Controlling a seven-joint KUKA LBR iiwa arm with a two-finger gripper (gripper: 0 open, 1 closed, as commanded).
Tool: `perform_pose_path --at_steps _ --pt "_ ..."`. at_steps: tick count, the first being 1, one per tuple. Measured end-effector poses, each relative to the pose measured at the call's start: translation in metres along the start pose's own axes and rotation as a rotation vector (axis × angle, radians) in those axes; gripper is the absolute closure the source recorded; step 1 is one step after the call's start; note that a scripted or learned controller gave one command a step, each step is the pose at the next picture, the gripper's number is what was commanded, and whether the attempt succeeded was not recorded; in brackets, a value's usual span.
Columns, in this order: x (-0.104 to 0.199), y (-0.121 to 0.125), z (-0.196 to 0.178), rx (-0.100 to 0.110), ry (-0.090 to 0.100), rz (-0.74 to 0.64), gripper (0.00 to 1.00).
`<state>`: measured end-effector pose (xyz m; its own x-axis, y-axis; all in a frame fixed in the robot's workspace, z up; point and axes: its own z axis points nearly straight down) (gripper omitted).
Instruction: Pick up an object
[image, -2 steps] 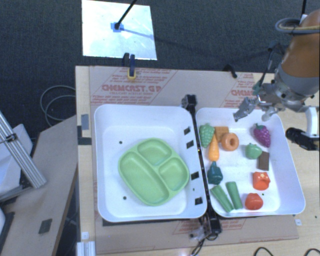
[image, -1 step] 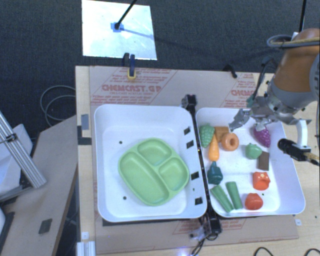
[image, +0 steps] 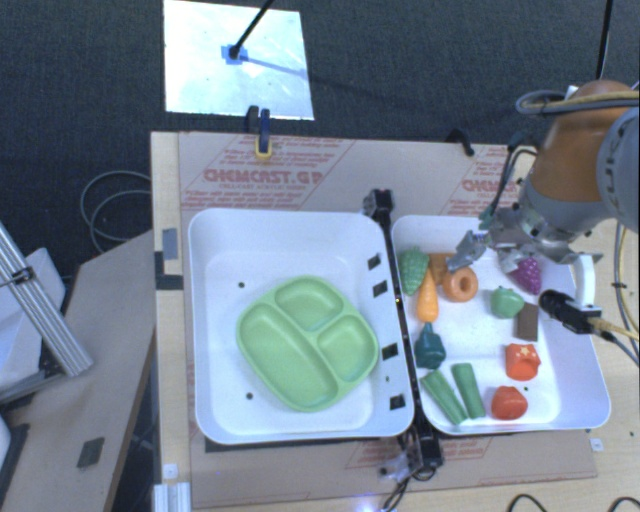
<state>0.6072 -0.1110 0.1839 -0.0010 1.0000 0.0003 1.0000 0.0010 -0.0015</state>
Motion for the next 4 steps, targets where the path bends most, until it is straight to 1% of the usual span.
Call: perform_pose_path --at_steps 1,2,3,4 --pt "-0.007 0.004 0.059 0.002 0.0 0.0 0.0" --pt "-0.007 0.004 0.101 -0.001 -0.001 0.0 0.0" --pt "-0.007 0.006 0.088 -0.006 -0.001 -0.001 1.0" --pt "0.004 0.006 0.036 -0.007 0.0 -0.004 1.0"
